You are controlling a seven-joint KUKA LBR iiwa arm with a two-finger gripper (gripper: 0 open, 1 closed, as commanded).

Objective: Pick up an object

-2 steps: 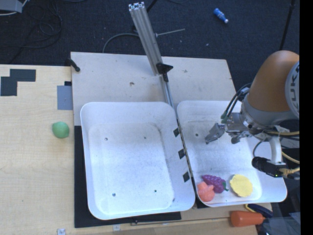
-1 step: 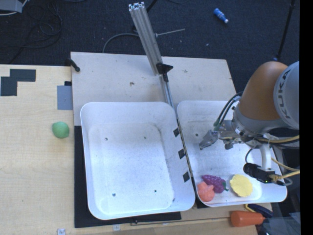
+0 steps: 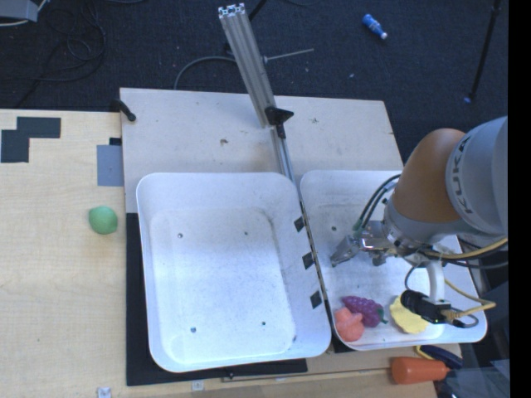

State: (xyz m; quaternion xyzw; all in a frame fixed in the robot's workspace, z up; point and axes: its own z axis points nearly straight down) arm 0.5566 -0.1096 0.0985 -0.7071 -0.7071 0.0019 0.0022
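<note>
**Q:** From the overhead camera, where are you?

**A:** My gripper (image 3: 353, 249) hangs over the right-hand shallow white plastic bin (image 3: 348, 191), near its middle, with the grey arm and its orange band (image 3: 427, 181) reaching in from the right. I can't tell from this angle how the gripper is set, and I see nothing caught in it.

**Q:** And the things to pick?

**A:** They sit bunched at the near edge of that bin: a small purple knobbly toy like a grape bunch (image 3: 362, 307), an orange-pink rounded lump (image 3: 349, 325) touching it on the near side, and a flat yellow piece (image 3: 406, 317) just beside them. The left-hand white bin (image 3: 153, 214) lies next door, and a green ball (image 3: 103, 220) rests on the wooden desk (image 3: 50, 305) well apart.

**Q:** What might spoil it?

**A:** I judge the crowding the main risk. Purple and orange-pink touch, so a descent between them could nudge both away. They also lie close to the bin's wall, which could block a finger. The black part (image 3: 421, 305) and cables by the yellow piece might snag too.
</note>
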